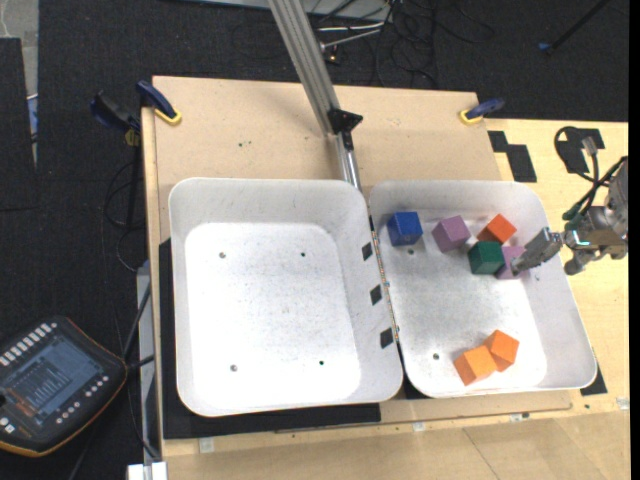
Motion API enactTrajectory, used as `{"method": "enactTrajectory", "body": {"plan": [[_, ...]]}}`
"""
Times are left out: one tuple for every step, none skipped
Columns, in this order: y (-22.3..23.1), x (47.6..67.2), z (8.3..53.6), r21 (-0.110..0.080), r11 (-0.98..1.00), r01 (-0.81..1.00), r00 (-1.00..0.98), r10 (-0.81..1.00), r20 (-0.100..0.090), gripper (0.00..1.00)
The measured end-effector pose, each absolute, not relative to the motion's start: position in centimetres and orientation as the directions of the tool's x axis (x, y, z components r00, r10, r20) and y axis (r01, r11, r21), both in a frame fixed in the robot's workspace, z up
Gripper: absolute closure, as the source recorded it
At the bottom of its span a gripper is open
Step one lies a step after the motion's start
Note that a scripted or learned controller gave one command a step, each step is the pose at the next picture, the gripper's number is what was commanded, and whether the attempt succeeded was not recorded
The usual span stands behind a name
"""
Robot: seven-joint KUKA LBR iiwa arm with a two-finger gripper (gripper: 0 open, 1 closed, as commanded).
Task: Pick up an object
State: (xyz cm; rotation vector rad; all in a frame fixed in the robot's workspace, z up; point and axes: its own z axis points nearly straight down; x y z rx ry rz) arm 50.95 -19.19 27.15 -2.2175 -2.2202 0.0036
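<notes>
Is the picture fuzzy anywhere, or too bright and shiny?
In the camera view the blue block and green block look sharp; the claw at the right edge is a bit smeary; the white bins are bright but not glaring; shadows are soft, and the floor around the bench is dark.

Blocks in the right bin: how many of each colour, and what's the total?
Orange blocks: 3
Purple blocks: 2, the second partly hidden beside the green one
Blue block: 1
Green block: 1
Total: 7
</notes>
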Motion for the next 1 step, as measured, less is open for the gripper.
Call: {"method": "enactTrajectory", "body": {"plan": [[-19.18, 51.03, 27.37, 0.000, 0.001, 1.000, -0.001, 1.000, -0.001, 0.00]]}}
